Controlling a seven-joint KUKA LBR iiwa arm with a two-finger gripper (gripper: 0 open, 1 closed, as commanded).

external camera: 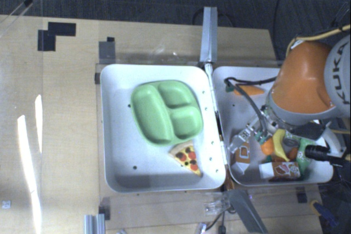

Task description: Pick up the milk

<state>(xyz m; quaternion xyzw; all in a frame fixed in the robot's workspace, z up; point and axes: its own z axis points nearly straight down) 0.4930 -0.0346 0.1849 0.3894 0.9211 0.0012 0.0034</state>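
The milk, a brown and white carton point(281, 171), lies on its side at the front of the right bin point(244, 177). My gripper point(251, 134) hangs low over the middle of that bin, under the arm's orange band point(301, 82). It is left of the carton and slightly behind it, and nothing can be seen held in it. A second small brown and white box point(242, 153) stands just below the gripper. The arm hides much of the bin's back right part.
An orange fruit point(267, 146), a yellow banana point(279, 142) and a green item point(303, 159) crowd around the carton. An orange object point(249, 90) lies at the bin's back. The left bin point(112, 134) holds a green divided plate point(167, 110) and a toy pizza slice point(187, 158).
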